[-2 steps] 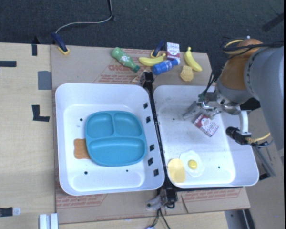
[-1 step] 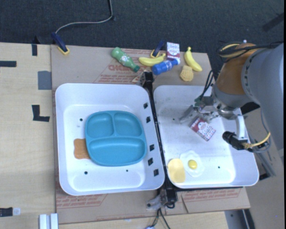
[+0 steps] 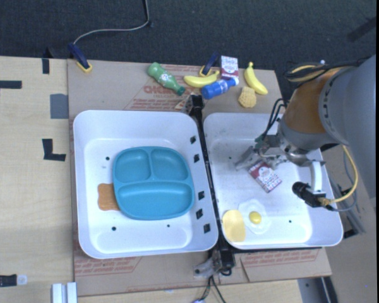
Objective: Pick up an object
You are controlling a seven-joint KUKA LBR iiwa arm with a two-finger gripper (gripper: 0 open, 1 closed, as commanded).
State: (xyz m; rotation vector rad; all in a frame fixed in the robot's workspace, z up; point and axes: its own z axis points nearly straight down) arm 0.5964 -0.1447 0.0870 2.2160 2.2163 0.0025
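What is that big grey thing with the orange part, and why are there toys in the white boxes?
That grey thing is a robot arm, seen from a camera fixed above the bench. At its end are jaws for grabbing, called a gripper. It hangs over a small red and white packet in the right bin; I cannot tell if the jaws are open. That bin also has a toy fried egg and a yellow piece. The left bin has a blue plate on an orange piece. Behind the bins lie toy bananas and a green bottle.
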